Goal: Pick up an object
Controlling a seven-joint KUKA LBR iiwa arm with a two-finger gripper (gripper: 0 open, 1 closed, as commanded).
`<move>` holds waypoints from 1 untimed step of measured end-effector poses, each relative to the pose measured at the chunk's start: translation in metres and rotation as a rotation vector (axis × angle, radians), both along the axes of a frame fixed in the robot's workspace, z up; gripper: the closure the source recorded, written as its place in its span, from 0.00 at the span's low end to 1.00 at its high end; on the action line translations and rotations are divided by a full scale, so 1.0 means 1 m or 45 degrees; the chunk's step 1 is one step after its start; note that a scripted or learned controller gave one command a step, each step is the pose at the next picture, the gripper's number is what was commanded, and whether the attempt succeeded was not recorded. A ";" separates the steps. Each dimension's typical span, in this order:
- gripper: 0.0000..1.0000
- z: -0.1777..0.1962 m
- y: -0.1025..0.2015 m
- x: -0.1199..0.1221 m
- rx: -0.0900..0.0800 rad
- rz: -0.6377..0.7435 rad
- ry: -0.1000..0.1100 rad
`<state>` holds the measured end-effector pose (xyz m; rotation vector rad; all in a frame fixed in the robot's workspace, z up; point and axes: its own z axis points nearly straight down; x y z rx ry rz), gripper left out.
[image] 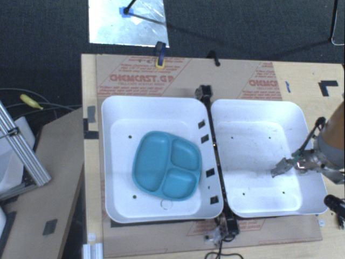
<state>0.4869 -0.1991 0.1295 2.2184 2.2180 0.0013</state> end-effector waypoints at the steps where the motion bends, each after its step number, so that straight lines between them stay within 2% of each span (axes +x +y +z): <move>1: 0.00 -0.047 -0.008 -0.001 0.003 0.000 0.005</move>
